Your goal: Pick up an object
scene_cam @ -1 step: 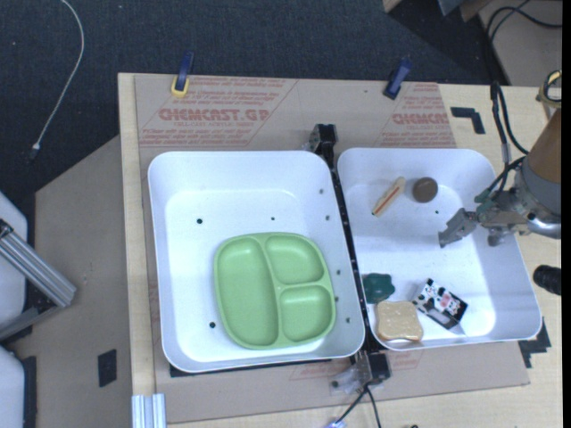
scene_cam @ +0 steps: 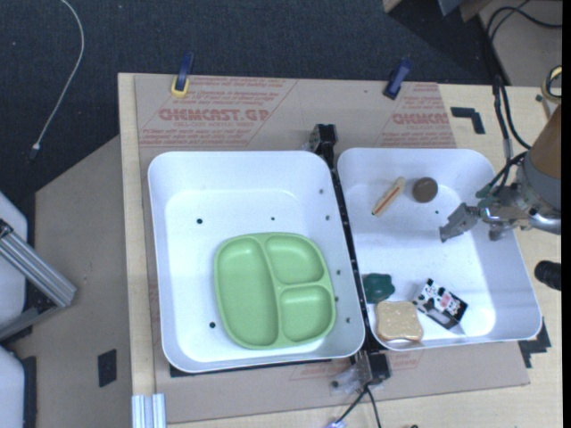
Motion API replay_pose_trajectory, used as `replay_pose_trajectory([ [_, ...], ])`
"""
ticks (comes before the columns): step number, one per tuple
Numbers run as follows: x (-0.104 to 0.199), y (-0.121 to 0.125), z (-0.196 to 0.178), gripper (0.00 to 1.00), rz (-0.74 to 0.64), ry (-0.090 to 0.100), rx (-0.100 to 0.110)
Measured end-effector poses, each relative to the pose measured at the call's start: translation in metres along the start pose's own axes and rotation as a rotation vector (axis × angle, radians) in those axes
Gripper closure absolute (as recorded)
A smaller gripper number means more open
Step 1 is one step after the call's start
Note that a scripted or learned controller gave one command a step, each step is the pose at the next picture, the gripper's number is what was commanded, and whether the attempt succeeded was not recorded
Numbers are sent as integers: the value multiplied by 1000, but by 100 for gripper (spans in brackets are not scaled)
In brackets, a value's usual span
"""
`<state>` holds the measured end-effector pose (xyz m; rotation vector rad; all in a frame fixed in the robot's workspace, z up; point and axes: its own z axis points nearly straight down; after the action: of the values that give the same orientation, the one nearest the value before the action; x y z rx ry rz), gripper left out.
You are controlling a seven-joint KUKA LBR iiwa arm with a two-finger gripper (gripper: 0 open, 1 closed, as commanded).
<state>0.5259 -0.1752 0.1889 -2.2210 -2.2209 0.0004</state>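
hovering over the right bin (scene_cam: 500,172), my gripper (scene_cam: 453,227) hangs above bare white floor near its right wall; whether my fingers are spread or pressed together i cannot tell. a wooden stick (scene_cam: 387,196) and a brown disc (scene_cam: 425,189) lie just beyond. nearer the front sit a green lump (scene_cam: 378,285), a piece of toast (scene_cam: 398,323) and a black-and-white card (scene_cam: 442,303). the left bin (scene_cam: 178,194) carries a green divided plate (scene_cam: 273,289).

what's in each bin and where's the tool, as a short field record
left bin: green divided plate
right bin: tan stick, round brown piece, dark green item, bread-like piece, black and white item
tool: over the right bin's right part, nothing seen held
arm: enters from the right
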Motion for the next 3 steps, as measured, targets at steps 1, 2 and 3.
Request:
replay_pose_trajectory([
  [1, 3, -10, 56, 0, 0, 2, 5],
  [2, 3, -11, 107, 0, 1, 1, 3],
  [3, 3, -10, 94, 100, 1, -1, -3],
])
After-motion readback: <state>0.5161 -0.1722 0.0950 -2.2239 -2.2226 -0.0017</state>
